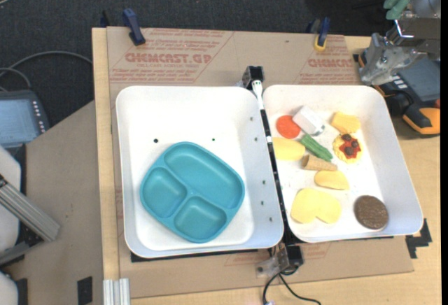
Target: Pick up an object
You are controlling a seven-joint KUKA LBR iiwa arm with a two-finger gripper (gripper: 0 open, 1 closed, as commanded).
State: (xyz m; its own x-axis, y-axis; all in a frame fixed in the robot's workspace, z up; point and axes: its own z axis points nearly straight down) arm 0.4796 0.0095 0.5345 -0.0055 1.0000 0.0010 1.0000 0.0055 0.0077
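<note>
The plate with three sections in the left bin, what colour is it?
Teal blue all over, seen in the camera view: the plate lies in the left bin.

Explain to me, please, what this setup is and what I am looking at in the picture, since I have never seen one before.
This is one camera fixed above a bench, looking down at a slant. Two shallow white bins sit side by side on a brown board. The left bin holds a teal divided plate. The right bin holds toy food: a red tomato, a white block, a green pod, several yellow pieces, a small pizza and a brown cookie. At the top right, outside the bins, is the robot's gripper, the part meant to pick things up. Nothing is seen in it.
</note>
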